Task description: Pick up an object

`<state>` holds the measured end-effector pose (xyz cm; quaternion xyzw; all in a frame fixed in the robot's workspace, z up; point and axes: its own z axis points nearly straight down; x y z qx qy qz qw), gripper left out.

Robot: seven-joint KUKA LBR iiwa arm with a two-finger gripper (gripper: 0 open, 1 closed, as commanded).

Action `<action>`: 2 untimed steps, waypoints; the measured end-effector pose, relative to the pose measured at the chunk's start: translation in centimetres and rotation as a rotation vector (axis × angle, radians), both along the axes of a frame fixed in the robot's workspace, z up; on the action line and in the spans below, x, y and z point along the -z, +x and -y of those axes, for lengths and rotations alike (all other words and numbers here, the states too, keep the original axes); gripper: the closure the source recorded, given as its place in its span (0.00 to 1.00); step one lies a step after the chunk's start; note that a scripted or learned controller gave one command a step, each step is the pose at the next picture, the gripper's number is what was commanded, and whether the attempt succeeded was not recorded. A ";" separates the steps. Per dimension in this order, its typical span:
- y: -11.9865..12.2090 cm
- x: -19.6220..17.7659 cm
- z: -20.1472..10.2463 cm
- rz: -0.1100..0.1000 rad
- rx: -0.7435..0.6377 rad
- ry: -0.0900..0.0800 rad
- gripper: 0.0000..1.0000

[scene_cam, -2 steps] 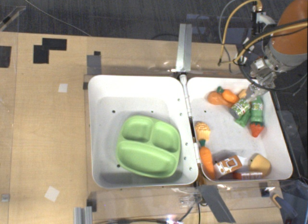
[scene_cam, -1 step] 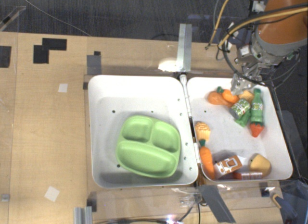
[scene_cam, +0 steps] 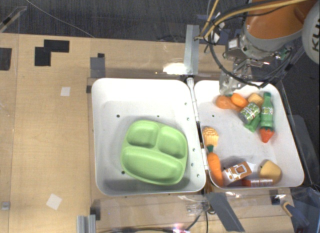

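My gripper (scene_cam: 234,81) hangs over the far left part of the right bin (scene_cam: 295,162), just above an orange piece of toy food (scene_cam: 227,102) and a rounder orange one (scene_cam: 239,99). Beside them lie a small tan item (scene_cam: 255,98), a green can (scene_cam: 251,113) and a green bottle (scene_cam: 267,111) with a red cap. Along the bin's left wall sit a yellow corn-like toy (scene_cam: 210,136) and a carrot (scene_cam: 214,165). Near the front edge are a small orange carton (scene_cam: 236,172) and a tan wedge (scene_cam: 270,169).
A green divided plate (scene_cam: 155,152) lies in the left bin (scene_cam: 107,107). A raised divider (scene_cam: 196,127) separates the two bins. Cables (scene_cam: 225,12) loop above the wrist at the top right. A metal post (scene_cam: 191,52) stands behind the bins.
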<state>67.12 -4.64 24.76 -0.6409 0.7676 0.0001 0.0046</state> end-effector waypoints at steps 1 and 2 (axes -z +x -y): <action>0.2 -0.9 0.1 0.004 0.003 0.003 1.00; 0.5 -1.9 -0.1 0.009 0.003 0.008 1.00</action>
